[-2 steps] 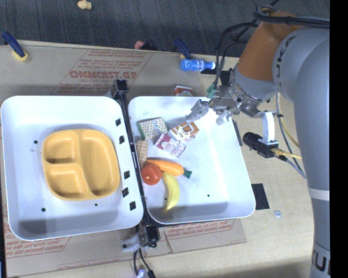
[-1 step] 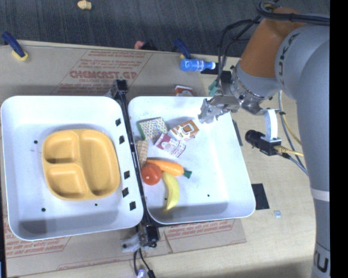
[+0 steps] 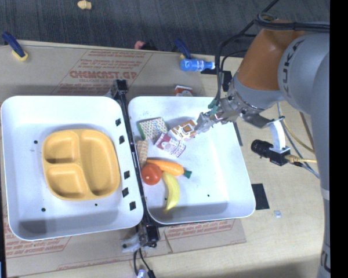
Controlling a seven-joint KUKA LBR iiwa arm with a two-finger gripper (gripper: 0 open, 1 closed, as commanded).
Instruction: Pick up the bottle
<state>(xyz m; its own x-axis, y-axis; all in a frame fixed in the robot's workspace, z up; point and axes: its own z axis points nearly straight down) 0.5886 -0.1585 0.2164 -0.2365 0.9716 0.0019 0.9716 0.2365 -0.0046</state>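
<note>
Arm [image 3: 290, 57] is reaching in from the right, over the top right corner of the right bin [image 3: 232, 172]. Gripper [image 3: 207, 120] is sitting low over the bin's upper middle, tip right next to the bottle [image 3: 185, 130]. Bottle is a small one with an orange-and-white label, lying tilted near the bin's centre top; it's touching or almost touching the gripper tip, can't tell which. Can't tell how the claw is set — too blurred.

Also lying in the right bin: a patterned box [image 3: 151, 126] left of the bottle, a pink-and-white packet [image 3: 170, 145] just below it, a carrot [image 3: 165, 166], a tomato [image 3: 151, 175], a banana [image 3: 171, 191], a cone [image 3: 142, 151] by the left wall.

Left bin [image 3: 23, 213] is holding a yellow tray [image 3: 80, 163].

Blue clamp [image 3: 196, 65] is lying on the cardboard behind the right bin.
</note>
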